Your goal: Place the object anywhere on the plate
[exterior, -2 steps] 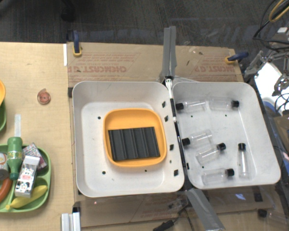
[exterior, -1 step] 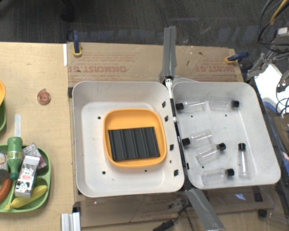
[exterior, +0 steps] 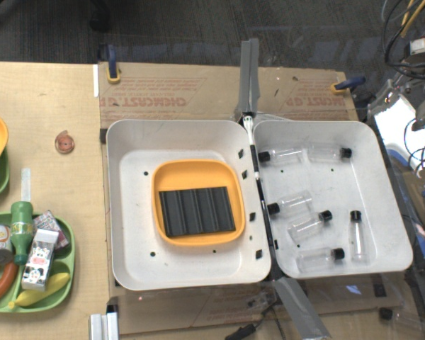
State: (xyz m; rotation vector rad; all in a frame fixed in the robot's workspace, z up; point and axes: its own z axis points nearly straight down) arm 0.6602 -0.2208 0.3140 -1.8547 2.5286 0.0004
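The orange plate [exterior: 197, 174] sat in the left bin [exterior: 127, 211], a dark ridged slab [exterior: 200, 212] lying on it; right of the plate, six clear black-capped vials [exterior: 308, 227] lay scattered in the right bin [exterior: 382, 190], none touching the plate; how the gripper stood could not be told.

Yellow plate [exterior: 197, 202] in left bin [exterior: 127, 211] (vials [exterior: 308, 227] right).

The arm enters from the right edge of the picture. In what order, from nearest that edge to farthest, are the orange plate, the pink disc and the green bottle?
1. Orange plate, in the left bin.
2. Pink disc, on the wooden table.
3. Green bottle, far left, on the green tray.
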